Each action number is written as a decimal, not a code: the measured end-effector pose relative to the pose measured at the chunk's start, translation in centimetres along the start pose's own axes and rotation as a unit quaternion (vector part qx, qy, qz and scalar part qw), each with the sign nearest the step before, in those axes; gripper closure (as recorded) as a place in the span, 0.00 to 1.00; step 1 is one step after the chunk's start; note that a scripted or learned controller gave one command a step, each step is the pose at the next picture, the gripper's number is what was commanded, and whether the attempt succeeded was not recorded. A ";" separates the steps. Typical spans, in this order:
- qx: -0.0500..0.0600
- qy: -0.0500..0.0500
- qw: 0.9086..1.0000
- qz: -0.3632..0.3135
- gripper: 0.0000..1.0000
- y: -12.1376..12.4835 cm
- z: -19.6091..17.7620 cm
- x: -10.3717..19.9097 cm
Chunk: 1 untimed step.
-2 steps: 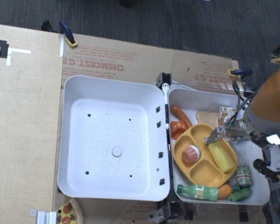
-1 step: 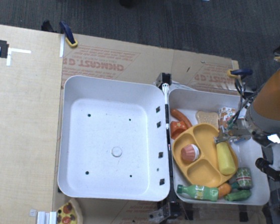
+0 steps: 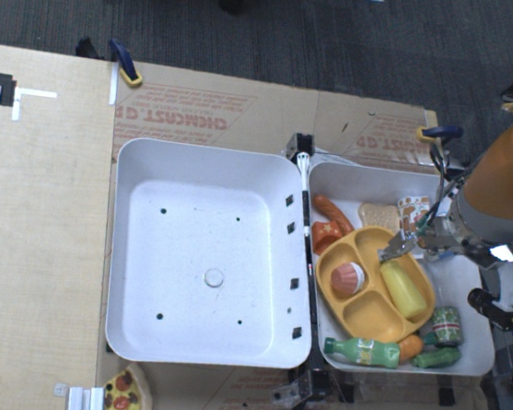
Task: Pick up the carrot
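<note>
The carrot (image 3: 411,346) is a short orange piece at the front of the right bin (image 3: 473,365). It lies wedged between a green bottle (image 3: 364,352) and a dark green vegetable (image 3: 435,357), partly tucked under the rim of a yellow divided plate (image 3: 368,315). My gripper (image 3: 398,248) hangs over the plate's far rim, well behind the carrot and apart from it. Nothing shows in its grasp.
The plate carries a pink-and-white round fruit (image 3: 348,277) and a yellow oblong item (image 3: 403,287). A red sausage (image 3: 333,210), a red pepper (image 3: 326,237), a bread slice (image 3: 378,214), a snack packet (image 3: 412,210) and a green can (image 3: 446,325) crowd the right bin. The left bin (image 3: 128,230) stands beside it.
</note>
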<state>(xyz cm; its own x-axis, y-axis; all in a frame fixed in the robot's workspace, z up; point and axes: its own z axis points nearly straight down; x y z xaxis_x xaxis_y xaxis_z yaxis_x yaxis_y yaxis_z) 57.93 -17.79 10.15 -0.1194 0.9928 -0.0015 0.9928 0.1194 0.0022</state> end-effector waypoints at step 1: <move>0.002 0.001 0.994 0.108 0.00 -0.8 1.0 -0.6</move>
<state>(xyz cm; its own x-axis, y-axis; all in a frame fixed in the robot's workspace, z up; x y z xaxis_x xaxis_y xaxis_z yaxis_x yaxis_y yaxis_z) 57.17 -18.52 9.19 0.0970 0.9953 -0.0003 0.9953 -0.0970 -0.0008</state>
